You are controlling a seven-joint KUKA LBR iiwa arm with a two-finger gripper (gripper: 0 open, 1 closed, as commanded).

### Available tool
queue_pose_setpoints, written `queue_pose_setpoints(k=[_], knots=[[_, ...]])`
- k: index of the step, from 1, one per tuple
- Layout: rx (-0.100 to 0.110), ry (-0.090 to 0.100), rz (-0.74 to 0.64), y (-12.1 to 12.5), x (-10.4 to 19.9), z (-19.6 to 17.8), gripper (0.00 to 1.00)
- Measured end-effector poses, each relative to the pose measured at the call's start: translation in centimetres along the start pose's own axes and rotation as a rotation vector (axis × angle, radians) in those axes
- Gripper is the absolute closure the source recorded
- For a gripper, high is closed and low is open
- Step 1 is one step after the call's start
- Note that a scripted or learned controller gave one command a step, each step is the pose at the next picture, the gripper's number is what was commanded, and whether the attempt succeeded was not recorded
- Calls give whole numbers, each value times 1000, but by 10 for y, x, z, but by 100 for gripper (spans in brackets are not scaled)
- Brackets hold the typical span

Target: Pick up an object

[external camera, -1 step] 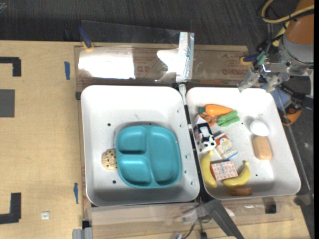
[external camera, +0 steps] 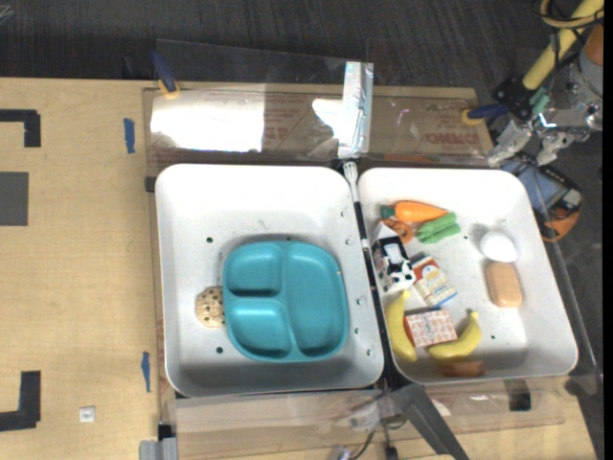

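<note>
The right bin (external camera: 546, 348) holds several small objects. An orange carrot (external camera: 414, 211) lies beside a green pod (external camera: 438, 228) at the back. Below them are a black-and-white toy (external camera: 393, 262), a small carton (external camera: 434, 283), a red patterned box (external camera: 431, 328) and a yellow banana (external camera: 407, 338) curling under the box. On the bin's right side are a white oval piece (external camera: 499, 247) and a tan bread roll (external camera: 505, 285). My gripper (external camera: 525, 134) hangs outside the bin, past its back right corner, well clear of every object.
The left bin (external camera: 182, 209) holds a teal divided plate (external camera: 284, 298) with a cookie (external camera: 210, 307) at its left edge. A clear plastic sheet (external camera: 254, 118) stands behind the bins. Yellow cables (external camera: 565, 12) hang at the top right.
</note>
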State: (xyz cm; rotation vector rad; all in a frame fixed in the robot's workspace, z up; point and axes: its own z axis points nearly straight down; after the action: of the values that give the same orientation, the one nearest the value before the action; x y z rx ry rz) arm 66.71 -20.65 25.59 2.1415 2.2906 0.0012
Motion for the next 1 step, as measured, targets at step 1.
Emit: queue_pose_setpoints(k=[1], knots=[[-8,0,-5,6,51,144,0]])
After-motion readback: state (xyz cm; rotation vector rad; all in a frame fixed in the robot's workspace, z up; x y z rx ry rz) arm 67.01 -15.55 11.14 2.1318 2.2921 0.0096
